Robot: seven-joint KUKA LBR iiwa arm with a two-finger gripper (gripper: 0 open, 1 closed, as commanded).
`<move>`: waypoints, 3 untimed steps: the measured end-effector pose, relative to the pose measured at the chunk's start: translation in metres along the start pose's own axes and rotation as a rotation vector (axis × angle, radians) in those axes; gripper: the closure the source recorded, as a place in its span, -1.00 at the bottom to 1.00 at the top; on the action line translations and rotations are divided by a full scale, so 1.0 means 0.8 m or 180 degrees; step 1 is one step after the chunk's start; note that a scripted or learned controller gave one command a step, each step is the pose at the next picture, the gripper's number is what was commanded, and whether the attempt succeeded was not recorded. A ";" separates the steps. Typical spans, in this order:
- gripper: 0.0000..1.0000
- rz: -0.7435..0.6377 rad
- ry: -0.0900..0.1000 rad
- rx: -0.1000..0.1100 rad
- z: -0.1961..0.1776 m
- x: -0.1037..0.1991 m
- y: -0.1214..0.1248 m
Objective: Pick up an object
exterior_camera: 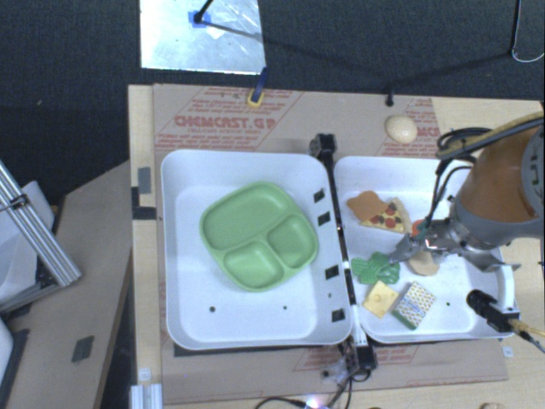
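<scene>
The right bin [477, 326] holds a toy pizza slice [378, 211], a green leafy piece [375, 270], a yellow cheese block [381, 298] and a patterned green block [414, 304]. A beige rounded piece [423, 267] lies partly under the gripper. My gripper [406, 249] sits low in the middle of this bin, pointing left, just right of the green leafy piece and just below the pizza slice. The wrist hides what lies under it. Nothing is visibly lifted.
The left bin [183, 228] carries a green divided plate [259, 235]. A beige egg-shaped object [400, 128] rests on the cardboard behind the right bin. Black clips [334, 228] line the wall between the bins. A foil sheet [203, 24] lies at the far back.
</scene>
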State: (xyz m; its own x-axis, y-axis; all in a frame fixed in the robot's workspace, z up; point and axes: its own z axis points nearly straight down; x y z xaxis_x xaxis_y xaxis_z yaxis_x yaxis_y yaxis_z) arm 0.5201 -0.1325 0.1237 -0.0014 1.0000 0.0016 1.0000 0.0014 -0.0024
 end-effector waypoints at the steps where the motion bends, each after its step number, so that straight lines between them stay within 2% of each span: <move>1: -1.00 0.0005 -0.0024 -0.0045 0.045 -0.003 0.005; 2: 1.00 0.0008 -0.0043 -0.0082 0.027 -0.005 0.008; 3: 1.00 -0.0007 -0.0006 -0.0012 -0.026 -0.001 0.008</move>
State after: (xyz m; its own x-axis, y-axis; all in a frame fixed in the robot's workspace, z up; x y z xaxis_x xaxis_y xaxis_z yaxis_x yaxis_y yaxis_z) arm 0.5266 -0.1336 0.1444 -0.0037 1.0000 -0.0002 1.0000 0.0037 0.0015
